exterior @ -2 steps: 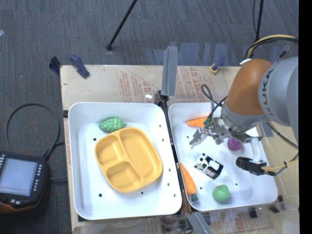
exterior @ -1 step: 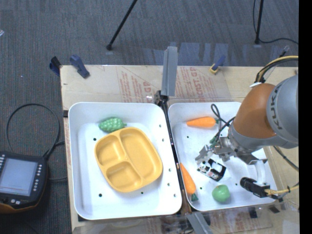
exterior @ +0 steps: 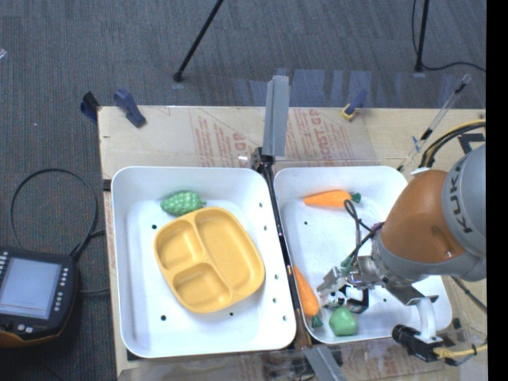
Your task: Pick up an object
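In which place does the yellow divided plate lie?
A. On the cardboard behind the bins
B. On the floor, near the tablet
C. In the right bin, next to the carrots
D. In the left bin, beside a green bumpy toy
D: the yellow divided plate lies in the left bin, and the green bumpy toy rests just beyond its upper left edge.

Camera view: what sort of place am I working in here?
Likely a robotics lab: two shallow white plastic bins on a bench, black tripod legs on grey carpet, and a handheld teach pendant alongside.
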Tool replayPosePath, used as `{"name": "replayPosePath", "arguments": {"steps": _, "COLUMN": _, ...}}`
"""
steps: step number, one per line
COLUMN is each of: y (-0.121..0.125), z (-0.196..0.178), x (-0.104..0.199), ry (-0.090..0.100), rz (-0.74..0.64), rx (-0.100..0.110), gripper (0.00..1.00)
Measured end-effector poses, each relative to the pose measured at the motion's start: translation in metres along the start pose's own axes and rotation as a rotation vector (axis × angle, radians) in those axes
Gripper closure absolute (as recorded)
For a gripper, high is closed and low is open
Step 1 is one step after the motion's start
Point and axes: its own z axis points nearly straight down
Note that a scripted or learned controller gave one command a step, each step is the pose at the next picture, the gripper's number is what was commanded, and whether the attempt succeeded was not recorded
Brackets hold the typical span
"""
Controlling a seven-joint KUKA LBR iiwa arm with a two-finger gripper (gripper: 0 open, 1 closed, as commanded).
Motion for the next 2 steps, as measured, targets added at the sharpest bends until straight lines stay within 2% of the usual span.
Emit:
{"name": "replayPosePath", "arguments": {"steps": 1, "y": 0.0096, "z": 0.0019, "x": 0.0031, "ry": 0.000, "rz": 0.076, "rx": 0.004, "gripper": 0.00}}
{"name": "replayPosePath", "arguments": {"steps": 2, "y": 0.0093, "z": -0.0073, "x": 0.0032, "ry": 0.003, "rz": 0.082, "rx": 0.008, "gripper": 1.00}}
